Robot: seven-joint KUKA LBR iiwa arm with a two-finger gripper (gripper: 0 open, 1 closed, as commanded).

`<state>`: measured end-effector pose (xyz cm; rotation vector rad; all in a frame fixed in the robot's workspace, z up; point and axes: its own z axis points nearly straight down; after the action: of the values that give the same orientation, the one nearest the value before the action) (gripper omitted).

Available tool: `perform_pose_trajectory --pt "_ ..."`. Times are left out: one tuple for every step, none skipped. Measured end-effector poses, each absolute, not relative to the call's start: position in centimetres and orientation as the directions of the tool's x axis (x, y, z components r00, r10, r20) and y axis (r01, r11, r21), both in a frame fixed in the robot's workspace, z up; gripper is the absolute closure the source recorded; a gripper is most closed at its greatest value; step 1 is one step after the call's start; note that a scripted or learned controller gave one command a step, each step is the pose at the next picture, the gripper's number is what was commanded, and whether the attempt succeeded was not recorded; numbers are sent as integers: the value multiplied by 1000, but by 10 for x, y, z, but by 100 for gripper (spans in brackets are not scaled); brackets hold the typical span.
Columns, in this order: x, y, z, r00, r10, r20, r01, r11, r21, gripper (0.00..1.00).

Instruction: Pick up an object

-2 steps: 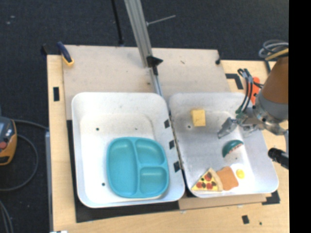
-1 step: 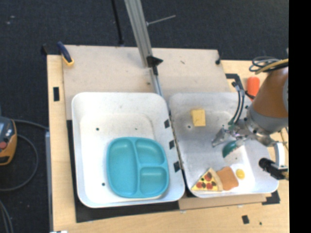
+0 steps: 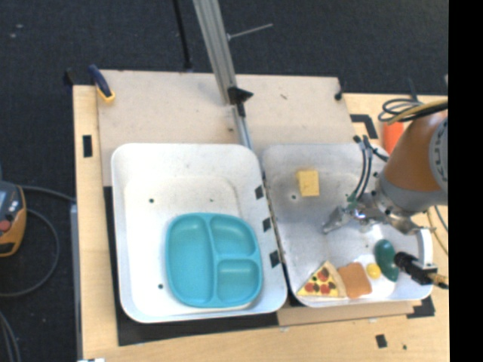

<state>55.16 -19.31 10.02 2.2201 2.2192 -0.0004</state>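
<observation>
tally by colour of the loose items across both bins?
Turquoise: 1, divided plate
Yellow: 2, block, small round piece
Orange: 1, bread-like piece
Green: 1, dark green item
Multicolour: 1, pizza slice
Total: 6

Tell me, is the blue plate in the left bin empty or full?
Empty. The blue plate shows only bare blue compartments; nothing lies in them.

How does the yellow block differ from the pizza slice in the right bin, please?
The yellow block is a plain, squarish piece of one colour; the pizza slice is a flat triangle with red spots. The block sits alone near the bin's far side; the slice lies at the near edge, beside an orange piece. Both lie in the right bin.
</observation>
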Motion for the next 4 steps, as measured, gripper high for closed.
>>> perform_pose_trajectory --pt "553 -194 114 3 1000 0 1000 -3 7 100" --pt "546 -197 174 3 1000 -3 1000 -3 7 100" --pt "542 -206 225 2 1000 -4 1000 -2 7 100" --pt "543 -208 258 -3 1000 -3 1000 3 5 100"
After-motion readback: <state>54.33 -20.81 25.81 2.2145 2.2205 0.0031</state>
